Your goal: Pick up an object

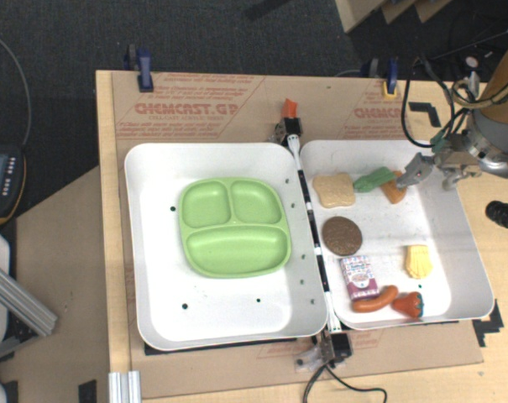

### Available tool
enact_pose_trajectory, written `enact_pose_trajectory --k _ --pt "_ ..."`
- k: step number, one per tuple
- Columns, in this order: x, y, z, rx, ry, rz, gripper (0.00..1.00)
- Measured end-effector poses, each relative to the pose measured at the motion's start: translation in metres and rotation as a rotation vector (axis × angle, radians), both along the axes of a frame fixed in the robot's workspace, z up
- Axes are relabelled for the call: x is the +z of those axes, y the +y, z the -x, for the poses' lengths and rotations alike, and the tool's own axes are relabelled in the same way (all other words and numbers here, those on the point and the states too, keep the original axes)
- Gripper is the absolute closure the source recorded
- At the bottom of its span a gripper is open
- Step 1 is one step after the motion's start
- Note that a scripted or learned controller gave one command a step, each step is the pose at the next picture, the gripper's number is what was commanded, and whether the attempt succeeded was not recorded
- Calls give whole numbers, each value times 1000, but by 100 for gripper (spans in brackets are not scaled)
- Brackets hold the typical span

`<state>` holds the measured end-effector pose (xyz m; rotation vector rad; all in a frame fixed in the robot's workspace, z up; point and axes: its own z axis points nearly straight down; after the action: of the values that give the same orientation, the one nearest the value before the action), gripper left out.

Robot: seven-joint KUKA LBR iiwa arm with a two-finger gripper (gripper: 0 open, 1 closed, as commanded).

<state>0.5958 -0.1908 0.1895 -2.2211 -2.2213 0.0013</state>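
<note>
Grey jaws hang by a green pickle — open or clenched, I cannot tell.

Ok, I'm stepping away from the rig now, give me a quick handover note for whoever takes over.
Gripper: low over the back of the right bin, near the carrot and green pickle; nothing visibly held, finger state unclear.
Right bin also holds: bread slice, brown patty, corn piece, pink packet, sausage, red pepper.
Left bin: green divided plate.
Done: nothing lifted.
Left: grasp one object and raise it.
</note>
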Motion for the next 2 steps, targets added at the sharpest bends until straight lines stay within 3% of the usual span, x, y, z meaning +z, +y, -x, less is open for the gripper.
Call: enact_pose_trajectory --k 1,2 --pt "-88 -4 -37 2 2 0 0" --pt "-105 -20 -63 2 0 -4 0"
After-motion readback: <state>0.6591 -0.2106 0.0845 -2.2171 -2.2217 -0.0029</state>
